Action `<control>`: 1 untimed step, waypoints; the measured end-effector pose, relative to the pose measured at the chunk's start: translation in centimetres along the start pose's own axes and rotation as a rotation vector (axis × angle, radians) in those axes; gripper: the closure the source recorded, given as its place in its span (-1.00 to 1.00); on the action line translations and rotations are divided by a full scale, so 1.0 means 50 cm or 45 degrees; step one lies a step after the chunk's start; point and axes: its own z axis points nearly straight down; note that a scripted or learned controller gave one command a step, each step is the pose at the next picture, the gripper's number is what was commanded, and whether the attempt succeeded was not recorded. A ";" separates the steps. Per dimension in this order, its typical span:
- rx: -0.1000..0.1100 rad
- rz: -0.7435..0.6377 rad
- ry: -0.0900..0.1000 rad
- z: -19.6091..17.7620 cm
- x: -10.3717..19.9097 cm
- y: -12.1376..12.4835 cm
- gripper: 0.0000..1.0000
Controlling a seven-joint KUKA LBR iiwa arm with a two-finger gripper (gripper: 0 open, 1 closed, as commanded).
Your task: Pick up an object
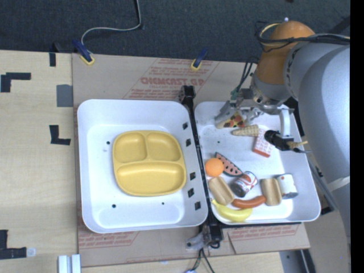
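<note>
While the gripper (234,114) sits low at the far end of the right bin (301,209), can't tell its fingers' state. Waffle cone (245,131) lies just beside it. Orange ball (214,167), banana (232,211), sausage (248,202) cluster near. Yellow tray (149,162) in left bin (94,169).

A yellow divided plate (149,162) lies at the centre of the left bin (91,152). Both bins sit on a cardboard sheet (136,78), fastened along its far edge by two blue-and-yellow clamps (84,53). A cable (122,26) crosses the dark floor beyond.
</note>
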 end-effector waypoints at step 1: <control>0.010 0.004 0.010 0.067 -0.068 -0.006 -1.00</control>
